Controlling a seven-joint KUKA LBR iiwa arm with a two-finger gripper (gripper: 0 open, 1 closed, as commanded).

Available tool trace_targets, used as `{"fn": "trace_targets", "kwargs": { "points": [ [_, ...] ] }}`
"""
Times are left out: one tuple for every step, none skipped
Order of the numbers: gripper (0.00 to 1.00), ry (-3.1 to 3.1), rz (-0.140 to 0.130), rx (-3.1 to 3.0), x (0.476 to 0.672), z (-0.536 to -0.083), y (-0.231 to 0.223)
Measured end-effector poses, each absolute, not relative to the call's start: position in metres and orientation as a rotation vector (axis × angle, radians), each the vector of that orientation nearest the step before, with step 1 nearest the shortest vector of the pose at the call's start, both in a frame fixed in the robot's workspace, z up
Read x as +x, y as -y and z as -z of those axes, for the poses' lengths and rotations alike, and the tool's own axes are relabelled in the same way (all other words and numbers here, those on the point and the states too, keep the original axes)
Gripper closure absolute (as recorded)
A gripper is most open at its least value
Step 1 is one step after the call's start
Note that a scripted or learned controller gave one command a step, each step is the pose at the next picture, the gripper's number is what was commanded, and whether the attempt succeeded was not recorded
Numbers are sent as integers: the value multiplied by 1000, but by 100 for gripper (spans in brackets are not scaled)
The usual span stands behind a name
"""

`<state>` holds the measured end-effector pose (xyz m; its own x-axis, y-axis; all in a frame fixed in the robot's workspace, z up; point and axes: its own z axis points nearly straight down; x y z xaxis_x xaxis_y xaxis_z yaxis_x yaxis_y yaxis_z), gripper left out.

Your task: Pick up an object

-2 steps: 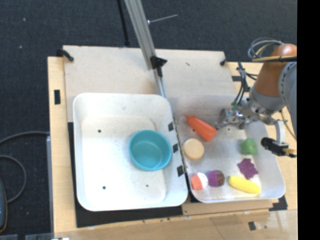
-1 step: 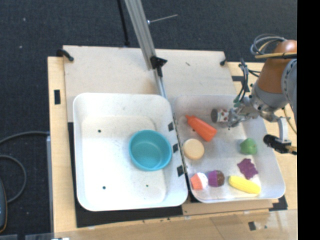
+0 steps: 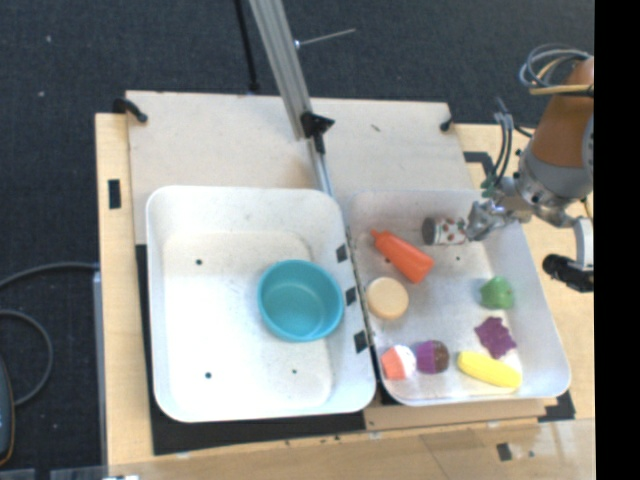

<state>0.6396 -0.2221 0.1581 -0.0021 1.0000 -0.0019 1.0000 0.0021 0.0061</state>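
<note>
The end effector sits low over the upper edge of the right bin, reaching in from the right. Its tip is blurred against the bin floor, so I cannot tell what state it is in.

The thing nearest to it is a small dark-and-white speckled object, lying just to its left and seemingly touching or nearly touching the tip. Nothing shows it as gripped. If this is the target, the move turns on a short shift leftward and slightly toward the bin's middle; the object's long axis seems to run roughly left to right, in line with the approach.

Further left and a little lower lies an orange carrot-shaped toy, its long axis slanting from upper left to lower right. Below it rests a round tan disc. A green lump lies below the end effector, with a purple piece, a yellow banana-like toy, a dark purple ball and a red-and-white piece along the near edge.

The left bin holds a blue bowl, well apart from the arm.
</note>
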Motion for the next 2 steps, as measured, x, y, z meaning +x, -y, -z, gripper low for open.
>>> {"fn": "trace_targets", "kwargs": {
  "points": [
    [100, -2221, -5, 2212, 642, -215, 214],
    [100, -2223, -5, 2212, 643, -251, 215]
  ]
}}
